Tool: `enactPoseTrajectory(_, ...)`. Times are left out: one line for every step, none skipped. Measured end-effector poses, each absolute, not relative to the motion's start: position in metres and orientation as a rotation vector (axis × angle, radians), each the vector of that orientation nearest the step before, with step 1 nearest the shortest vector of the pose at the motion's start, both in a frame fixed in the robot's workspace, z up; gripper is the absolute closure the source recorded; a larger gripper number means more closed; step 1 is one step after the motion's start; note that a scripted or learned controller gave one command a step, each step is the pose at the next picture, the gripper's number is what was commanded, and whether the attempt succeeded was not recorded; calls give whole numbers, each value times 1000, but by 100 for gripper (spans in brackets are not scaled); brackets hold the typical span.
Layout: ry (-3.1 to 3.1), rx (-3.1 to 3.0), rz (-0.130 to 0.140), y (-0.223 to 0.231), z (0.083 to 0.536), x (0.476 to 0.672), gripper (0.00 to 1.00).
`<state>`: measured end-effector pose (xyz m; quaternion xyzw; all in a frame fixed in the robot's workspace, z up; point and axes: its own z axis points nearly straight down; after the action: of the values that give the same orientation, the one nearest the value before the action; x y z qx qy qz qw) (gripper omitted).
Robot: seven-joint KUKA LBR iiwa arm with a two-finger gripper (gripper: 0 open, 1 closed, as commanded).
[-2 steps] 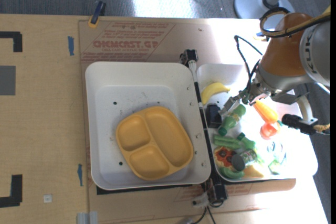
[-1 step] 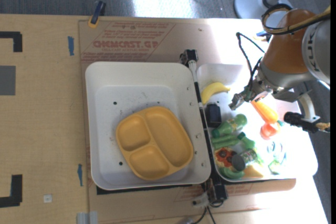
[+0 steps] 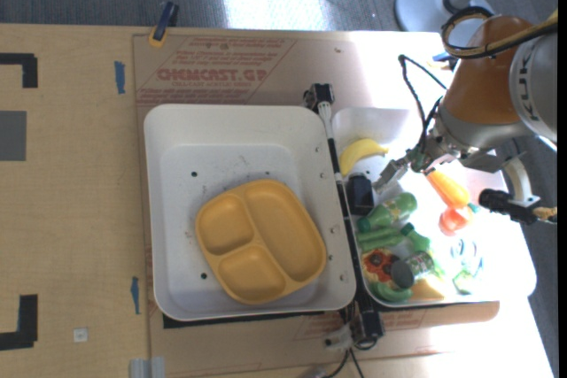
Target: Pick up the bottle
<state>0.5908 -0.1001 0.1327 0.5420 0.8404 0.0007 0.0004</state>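
hand (image 3: 395,172) hovers just above green bottle (image 3: 390,213) in right bin (image 3: 509,283).

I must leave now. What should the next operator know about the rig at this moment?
Pincer: low over the right bin, near its left side; whether it is open or shut cannot be told, and nothing is seen held in it.
Bottle: several small things lie crowded in the right bin, among them a green item, an orange one and a banana; which one is the bottle is not clear.
Left bin: holds a yellow divided plate.
Done: the arm has reached the right bin.
Left: grasp the bottle and lift it.
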Motion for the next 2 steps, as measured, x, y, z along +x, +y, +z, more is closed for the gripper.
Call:
enactPoseTrajectory(2262,2179,1,-101,102,575,0)
enactPoseTrajectory(2261,2178,2,-101,111,575,100)
